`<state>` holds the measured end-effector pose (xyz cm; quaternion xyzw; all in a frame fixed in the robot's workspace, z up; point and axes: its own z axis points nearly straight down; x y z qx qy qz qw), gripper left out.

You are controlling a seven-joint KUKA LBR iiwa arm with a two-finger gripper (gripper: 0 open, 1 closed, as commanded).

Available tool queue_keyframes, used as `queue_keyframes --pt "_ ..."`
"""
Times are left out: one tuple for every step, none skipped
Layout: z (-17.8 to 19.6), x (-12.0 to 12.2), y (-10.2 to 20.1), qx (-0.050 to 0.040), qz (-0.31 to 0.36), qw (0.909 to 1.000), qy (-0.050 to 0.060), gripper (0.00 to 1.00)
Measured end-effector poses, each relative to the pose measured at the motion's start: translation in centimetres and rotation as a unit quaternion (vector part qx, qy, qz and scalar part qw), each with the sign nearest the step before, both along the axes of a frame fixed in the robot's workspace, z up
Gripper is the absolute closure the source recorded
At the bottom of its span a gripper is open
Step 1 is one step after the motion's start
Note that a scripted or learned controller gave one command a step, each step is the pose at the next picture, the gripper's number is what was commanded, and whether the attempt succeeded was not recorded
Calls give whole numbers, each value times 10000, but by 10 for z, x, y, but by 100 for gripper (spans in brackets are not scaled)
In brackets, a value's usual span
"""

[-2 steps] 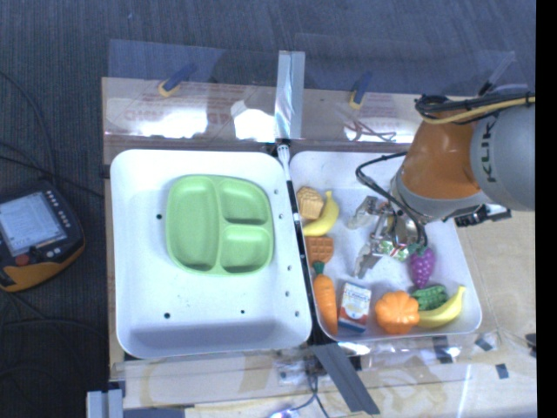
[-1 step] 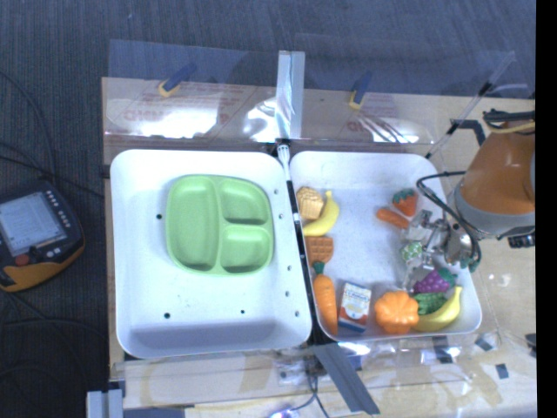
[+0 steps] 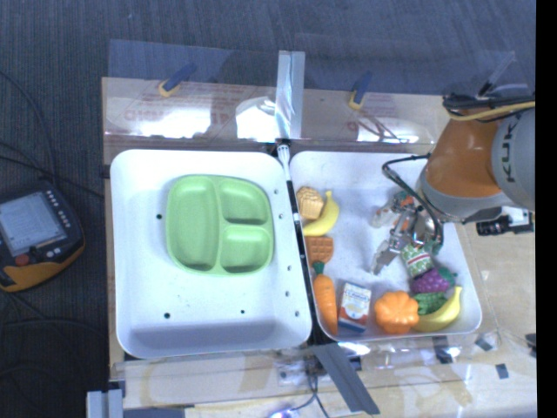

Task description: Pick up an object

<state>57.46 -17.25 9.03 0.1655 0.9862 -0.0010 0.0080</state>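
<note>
Toy foods in the right bin (image 3: 365, 181): banana (image 3: 324, 219), carrot (image 3: 325, 298), pumpkin (image 3: 396, 311), grapes (image 3: 431, 281), small carton (image 3: 354, 306).

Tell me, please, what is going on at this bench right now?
A grey and orange robot arm reaches in from the right over the right bin, with its gripper low above the toy food there. That bin holds two bananas, a carrot, a small carton, an orange pumpkin and purple grapes. Nothing is visibly held between the fingers. The left bin holds a green divided plate.
</note>
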Motion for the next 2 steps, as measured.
queue_keyframes --pt "1 -20 6 -15 500 9987 -14 0" --pt "1 -84 12 4 15 10000 -24 0"
